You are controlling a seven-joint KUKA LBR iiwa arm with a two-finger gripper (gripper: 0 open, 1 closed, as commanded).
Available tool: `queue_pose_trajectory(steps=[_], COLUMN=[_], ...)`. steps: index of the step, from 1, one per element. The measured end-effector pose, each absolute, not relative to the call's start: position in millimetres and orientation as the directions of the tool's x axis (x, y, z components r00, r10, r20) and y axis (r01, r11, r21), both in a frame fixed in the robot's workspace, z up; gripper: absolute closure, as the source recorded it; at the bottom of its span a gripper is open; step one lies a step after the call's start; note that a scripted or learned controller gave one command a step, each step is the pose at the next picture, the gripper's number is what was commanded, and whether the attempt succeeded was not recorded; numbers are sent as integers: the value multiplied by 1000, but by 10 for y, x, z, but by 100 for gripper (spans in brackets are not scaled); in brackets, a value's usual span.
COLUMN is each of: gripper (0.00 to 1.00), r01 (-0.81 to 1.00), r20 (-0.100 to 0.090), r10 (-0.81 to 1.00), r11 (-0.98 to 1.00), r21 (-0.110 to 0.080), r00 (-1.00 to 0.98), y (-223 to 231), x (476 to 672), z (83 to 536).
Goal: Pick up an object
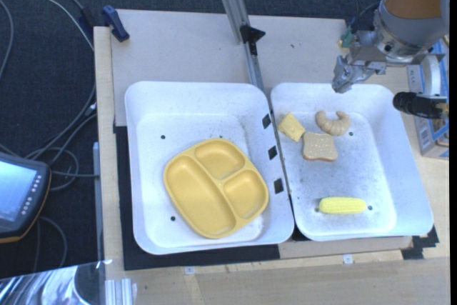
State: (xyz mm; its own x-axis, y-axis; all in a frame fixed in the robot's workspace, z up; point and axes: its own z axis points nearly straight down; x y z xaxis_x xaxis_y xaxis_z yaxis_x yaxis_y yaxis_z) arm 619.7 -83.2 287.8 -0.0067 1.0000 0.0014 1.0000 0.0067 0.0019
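Dark carpet surrounds my bench (178, 46); I read no labels. At the right bin's (400, 153) far edge my gripper (343, 81) hovers over nothing, above the croissant (333, 122), bread (319, 147) and corn (342, 206).

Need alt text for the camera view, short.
The gripper hangs above the far rim of the right bin, which holds a croissant, bread slice, cheese wedge and corn cob. The left bin holds a yellow divided plate.

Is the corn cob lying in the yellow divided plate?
No, the corn cob lies in the right bin, while the yellow divided plate sits in the left bin.
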Motion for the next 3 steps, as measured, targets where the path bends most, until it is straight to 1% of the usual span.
queue_pose_trajectory(steps=[1,2,3], gripper=[100,100,100], r01=[1000,1000,1000], r20=[2,2,2], r10=[1000,1000,1000], r11=[6,7,7], r21=[-2,3,-1], r00=[-6,-7,-7], y=[-406,119,727], x=[6278,6406,6402], z=[2768,2781,2702])
